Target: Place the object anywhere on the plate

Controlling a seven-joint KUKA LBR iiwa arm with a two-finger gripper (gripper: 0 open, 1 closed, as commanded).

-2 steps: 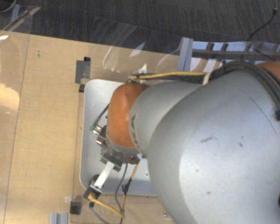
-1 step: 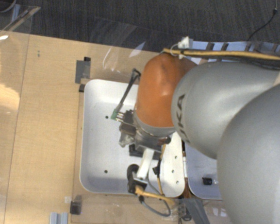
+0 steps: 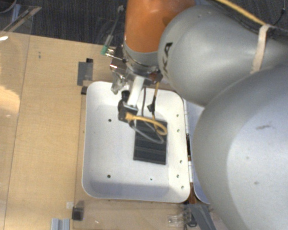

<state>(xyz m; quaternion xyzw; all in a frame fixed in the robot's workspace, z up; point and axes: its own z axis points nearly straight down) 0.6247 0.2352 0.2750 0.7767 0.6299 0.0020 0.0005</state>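
Note:
My gripper (image 3: 122, 87) hangs under the orange wrist band, over the far edge of the left white bin (image 3: 106, 149). The wrist hides what lies between its jaws, and I cannot make out anything held there. The big grey arm covers the upper right of the view and nearly all of the right bin (image 3: 193, 119). I cannot pick out a plate or a loose object in the part of the left bin that shows.
Small dark brackets stand at the left bin's far left corner (image 3: 86, 72) and near left corner (image 3: 78, 211). Bare wooden bench (image 3: 37, 128) stretches to the left of the bin.

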